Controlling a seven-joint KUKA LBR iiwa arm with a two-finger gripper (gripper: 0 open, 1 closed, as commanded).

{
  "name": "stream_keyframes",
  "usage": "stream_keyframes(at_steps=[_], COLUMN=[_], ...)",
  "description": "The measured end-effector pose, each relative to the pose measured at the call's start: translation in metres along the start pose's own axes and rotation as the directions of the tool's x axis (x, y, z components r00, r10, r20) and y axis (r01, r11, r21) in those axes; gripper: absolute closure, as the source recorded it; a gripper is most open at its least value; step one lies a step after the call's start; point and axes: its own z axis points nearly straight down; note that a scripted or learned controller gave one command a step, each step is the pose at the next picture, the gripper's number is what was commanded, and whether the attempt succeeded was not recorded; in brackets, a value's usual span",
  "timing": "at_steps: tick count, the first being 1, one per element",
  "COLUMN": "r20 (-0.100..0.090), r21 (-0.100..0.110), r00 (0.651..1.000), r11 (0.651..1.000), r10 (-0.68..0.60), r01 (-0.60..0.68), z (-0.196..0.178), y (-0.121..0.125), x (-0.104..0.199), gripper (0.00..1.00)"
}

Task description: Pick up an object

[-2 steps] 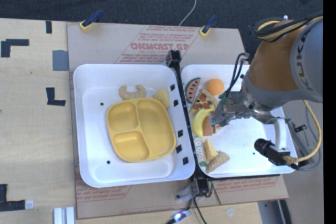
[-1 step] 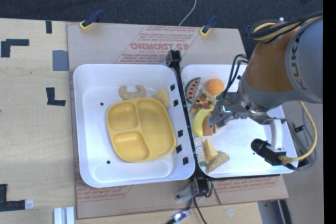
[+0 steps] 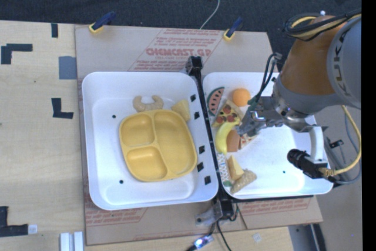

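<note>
Nearest, a cone-like toy [image 3: 242,179] and a yellow wedge [image 3: 234,166] lie in the right bin [image 3: 276,182]; the tool [image 3: 254,124] hovers low over a banana [image 3: 223,137], and whether it grips I cannot tell. Nothing looks lifted yet. Two bins, one yellow tray [image 3: 157,145] in the left bin [image 3: 97,144], one orange [image 3: 240,96], one melon slice [image 3: 214,100]

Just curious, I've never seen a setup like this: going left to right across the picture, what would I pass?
Left bin → yellow tray → watermelon slice → orange → gripper → arm.
</note>
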Motion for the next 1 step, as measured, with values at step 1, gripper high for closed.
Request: stream_keyframes(at_steps=[1], r20=[0.000], r21=[0.002], r00=[1.000], r11=[1.000], r10=[0.001], r01=[-0.001], z=[0.0003], y=[-0.0022], x=[-0.0005], gripper=[1.00])
